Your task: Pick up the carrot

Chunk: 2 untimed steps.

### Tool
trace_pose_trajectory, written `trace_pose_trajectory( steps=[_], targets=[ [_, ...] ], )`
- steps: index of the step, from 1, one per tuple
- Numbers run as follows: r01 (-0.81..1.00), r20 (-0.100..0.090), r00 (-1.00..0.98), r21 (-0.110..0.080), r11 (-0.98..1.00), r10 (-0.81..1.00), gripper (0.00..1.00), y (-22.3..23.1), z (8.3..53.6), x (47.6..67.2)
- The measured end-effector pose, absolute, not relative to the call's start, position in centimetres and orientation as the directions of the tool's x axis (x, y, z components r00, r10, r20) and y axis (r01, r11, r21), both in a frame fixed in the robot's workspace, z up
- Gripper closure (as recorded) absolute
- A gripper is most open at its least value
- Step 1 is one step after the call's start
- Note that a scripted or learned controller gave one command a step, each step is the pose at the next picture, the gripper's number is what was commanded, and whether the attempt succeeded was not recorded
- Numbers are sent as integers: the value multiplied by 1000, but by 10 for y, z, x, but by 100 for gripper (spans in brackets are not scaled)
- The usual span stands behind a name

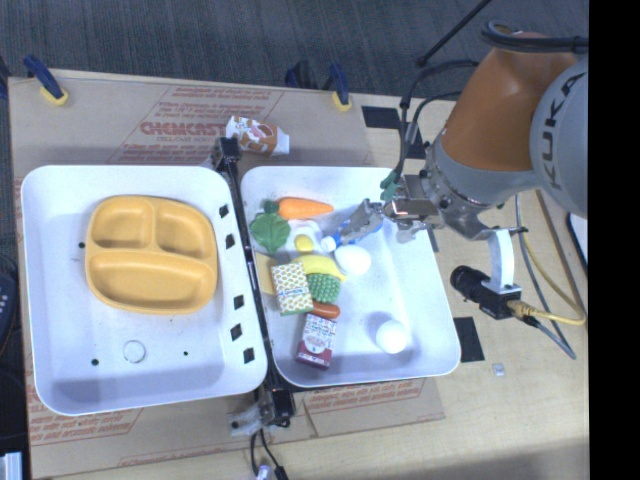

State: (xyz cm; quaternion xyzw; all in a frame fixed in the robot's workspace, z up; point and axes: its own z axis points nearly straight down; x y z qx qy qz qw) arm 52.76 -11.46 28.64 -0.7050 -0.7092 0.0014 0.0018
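Note:
The carrot (305, 208), orange with a green top end, lies flat near the far edge of the right bin (420, 268), pointing right. My gripper (362, 223) hovers low over the bin just to the right of the carrot's tip and slightly nearer the front, apart from it. The wrist and the orange-banded arm (500, 108) reach in behind it from the right. Nothing shows held in the gripper.
Close by the carrot are a green leafy piece (269, 231), a white egg (352, 260), a yellow piece (320, 265), a checkered box (291, 288), a red-and-white carton (316, 340) and a white ball (392, 336). A yellow divided tray (152, 253) lies in the left bin (60, 368).

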Motion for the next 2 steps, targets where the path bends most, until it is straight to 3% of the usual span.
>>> trace_pose_trajectory(
  steps=[1, 2],
  targets=[
    [1000, -1, 3, -4, -3, 1000, 0, -66, 279, 605],
    [1000, -1, 12, -6, -12, 1000, 0, -53, 200, 656]
  ],
)
